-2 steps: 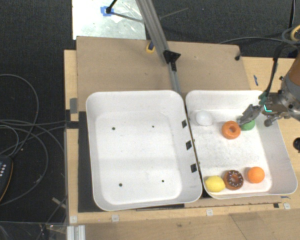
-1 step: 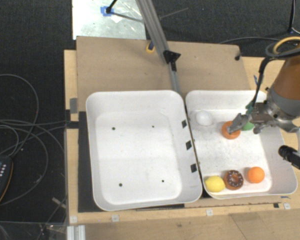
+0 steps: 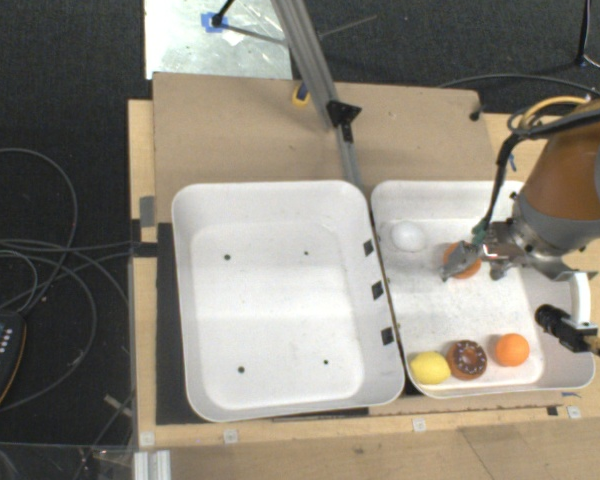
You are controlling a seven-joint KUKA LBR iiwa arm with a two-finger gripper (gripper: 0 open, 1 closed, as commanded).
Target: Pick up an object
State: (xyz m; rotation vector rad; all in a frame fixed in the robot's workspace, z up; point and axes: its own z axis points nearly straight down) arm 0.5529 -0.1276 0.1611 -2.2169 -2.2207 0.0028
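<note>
Two bins: I am looking down on a left bin (image 3: 270,298) filling the centre of the frame and a right bin (image 3: 435,298) at centre right, their rims touching along the middle.
Arm: I am seeing the arm (image 3: 570,183) reaching in from the right edge of the frame, its orange band sitting above the grey wrist.
Gripper: I am watching the gripper (image 3: 472,260) hanging low over the upper middle of the right bin, right at an orange object.
Hand state: I am not able to tell from this angle whether it is spread or closed, nor whether it is gripping anything.
Orange object: I am seeing a small orange object (image 3: 462,267) lying on the bin floor directly under the gripper, partly covered by it, so I am unable to say whether the two are touching.
White ball: I am finding a white ball (image 3: 408,236) resting to the upper left of the gripper, near the dividing rim and apart from the orange object.
Lemon: I am seeing a yellow lemon (image 3: 430,368) lying at the lower left of the right bin.
Doughnut: I am seeing a brown doughnut (image 3: 467,359) sitting just beside the lemon, to its right.
Orange ball: I am seeing an orange ball (image 3: 511,349) resting just right of the doughnut, well below the gripper.
Bench: I am seeing the brown bench (image 3: 240,133) carrying both bins, with a grey pole (image 3: 310,48) slanting down from the top of the frame.
</note>
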